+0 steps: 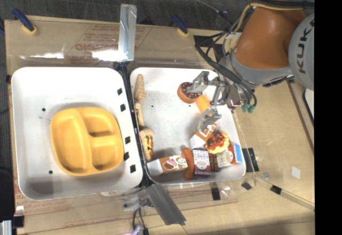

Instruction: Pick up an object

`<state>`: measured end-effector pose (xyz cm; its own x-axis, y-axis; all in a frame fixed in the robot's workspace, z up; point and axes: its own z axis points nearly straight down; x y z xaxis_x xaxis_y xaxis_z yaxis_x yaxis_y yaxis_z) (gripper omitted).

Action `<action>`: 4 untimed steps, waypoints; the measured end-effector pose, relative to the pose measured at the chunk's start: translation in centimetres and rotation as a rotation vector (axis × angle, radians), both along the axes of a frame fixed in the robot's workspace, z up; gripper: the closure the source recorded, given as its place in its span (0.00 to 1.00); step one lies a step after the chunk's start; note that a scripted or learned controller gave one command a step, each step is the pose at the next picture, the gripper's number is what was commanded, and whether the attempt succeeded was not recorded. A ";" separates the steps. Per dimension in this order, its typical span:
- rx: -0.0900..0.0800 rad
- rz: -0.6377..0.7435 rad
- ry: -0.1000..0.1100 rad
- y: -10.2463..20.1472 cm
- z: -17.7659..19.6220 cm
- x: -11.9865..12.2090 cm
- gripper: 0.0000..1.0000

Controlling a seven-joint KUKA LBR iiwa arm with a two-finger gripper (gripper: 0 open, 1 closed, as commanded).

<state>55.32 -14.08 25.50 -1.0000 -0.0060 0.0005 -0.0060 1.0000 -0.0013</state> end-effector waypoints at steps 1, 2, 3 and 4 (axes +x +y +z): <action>0.000 -0.065 -0.005 0.5 -13.1 -5.6 0.00; -0.012 -0.102 -0.020 3.4 -14.6 -5.4 0.00; 0.001 0.055 -0.011 6.5 -5.8 6.2 0.00; 0.002 0.057 0.003 0.3 -10.8 6.3 0.00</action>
<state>61.60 -13.76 14.74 -0.9980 -0.0628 0.0037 -0.0628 0.9980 0.0006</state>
